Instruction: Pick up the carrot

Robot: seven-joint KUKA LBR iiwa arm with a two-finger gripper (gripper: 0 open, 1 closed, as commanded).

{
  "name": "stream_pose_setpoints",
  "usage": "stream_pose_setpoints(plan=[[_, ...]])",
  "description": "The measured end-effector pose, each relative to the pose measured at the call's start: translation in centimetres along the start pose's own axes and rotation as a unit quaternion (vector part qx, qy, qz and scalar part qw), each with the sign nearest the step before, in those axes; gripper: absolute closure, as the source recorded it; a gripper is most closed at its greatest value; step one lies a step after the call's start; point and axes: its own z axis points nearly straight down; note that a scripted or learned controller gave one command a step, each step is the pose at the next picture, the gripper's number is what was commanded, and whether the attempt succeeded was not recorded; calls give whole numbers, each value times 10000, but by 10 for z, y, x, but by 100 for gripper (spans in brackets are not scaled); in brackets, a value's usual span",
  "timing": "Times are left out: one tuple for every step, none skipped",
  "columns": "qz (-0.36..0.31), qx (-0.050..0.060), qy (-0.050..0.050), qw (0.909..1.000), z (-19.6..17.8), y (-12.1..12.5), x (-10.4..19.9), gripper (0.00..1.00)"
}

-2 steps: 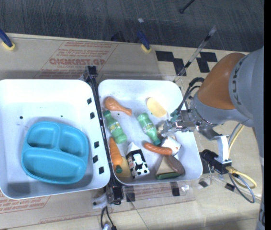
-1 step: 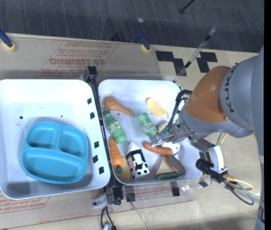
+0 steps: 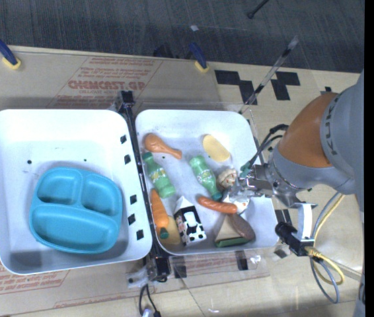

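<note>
Fingers [image 3: 243,189]: you cannot tell their state; they hover by the right bin's [image 3: 174,117] right wall, well apart from the carrot [image 3: 159,214] at its left wall.

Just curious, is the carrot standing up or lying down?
Lying down. The carrot rests flat along the right bin's left wall, beside the green bottle.

Bright, even overhead light washes the two white bins [image 3: 61,121] close to overexposure, flattening their floors. Shadows are soft and short, falling toward six o'clock beneath the blue tray [image 3: 74,210]. The dark floor at twelve o'clock stays dim and grainy. Focus is mildly soft throughout, with small objects blurred at their edges.
</note>
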Motion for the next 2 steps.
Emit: stream_pose_setpoints(plan=[[398, 11, 0, 9992, -2, 33, 27, 100], [-512, 18, 19, 9987, 46, -7, 29, 100]])
